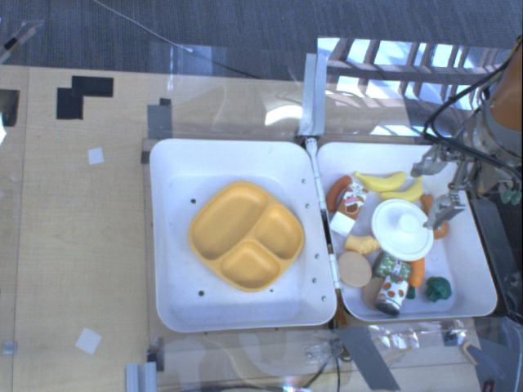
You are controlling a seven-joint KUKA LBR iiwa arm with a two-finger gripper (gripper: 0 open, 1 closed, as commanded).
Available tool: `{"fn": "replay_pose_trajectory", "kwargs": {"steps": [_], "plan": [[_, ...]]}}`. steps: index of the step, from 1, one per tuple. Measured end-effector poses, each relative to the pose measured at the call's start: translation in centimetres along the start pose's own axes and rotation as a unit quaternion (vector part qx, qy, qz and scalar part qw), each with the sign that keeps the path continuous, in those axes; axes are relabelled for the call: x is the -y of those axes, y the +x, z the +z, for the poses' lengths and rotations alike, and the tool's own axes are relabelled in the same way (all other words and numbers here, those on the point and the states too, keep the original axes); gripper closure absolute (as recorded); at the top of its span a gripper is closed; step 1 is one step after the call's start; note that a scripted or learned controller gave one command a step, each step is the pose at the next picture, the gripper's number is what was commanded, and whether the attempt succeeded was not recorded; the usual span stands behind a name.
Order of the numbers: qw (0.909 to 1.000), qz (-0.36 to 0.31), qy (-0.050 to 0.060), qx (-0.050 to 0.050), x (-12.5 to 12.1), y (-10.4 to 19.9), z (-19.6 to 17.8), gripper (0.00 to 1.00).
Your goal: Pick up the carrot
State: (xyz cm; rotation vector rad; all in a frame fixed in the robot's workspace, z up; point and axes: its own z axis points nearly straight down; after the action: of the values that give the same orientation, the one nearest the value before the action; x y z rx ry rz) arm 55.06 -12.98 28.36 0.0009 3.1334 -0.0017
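Your carrot (417, 271) lies in the right bin (470, 300), toward its near edge, a short orange piece standing close to upright in the picture. It sits just below the white bowl (401, 225) and between the can with the printed label (392, 288) on its left and the green broccoli piece (438, 288) on its lower right; it looks to be touching or nearly touching the can. Nothing covers it.

Further out in the same bin you have a round tan disc (355, 269) left of the can, a small yellow block (362, 244) above that disc, a second can or jar with a red and white label (351, 201) near the bin's left wall, and a banana (391, 183) across the far side of the bowl. Another orange item (442, 230) peeks out at the bowl's right rim.

The jaws (440, 190) hang over the right bin's upper right part, beside the bowl and well apart from the carrot. They stand open, one finger by the banana's right tip and the other by the bowl's right rim, with nothing held between them.

The left bin (176, 300) carries a yellow divided plate (247, 235). Both bins rest on the wooden counter (73, 243).
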Motion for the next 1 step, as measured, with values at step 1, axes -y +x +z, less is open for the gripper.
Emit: {"fn": "replay_pose_trajectory", "kwargs": {"steps": [1], "plan": [[0.9930, -0.118, -0.001, -0.003, 1.03, 6.43, 12.27, 0.00]]}}
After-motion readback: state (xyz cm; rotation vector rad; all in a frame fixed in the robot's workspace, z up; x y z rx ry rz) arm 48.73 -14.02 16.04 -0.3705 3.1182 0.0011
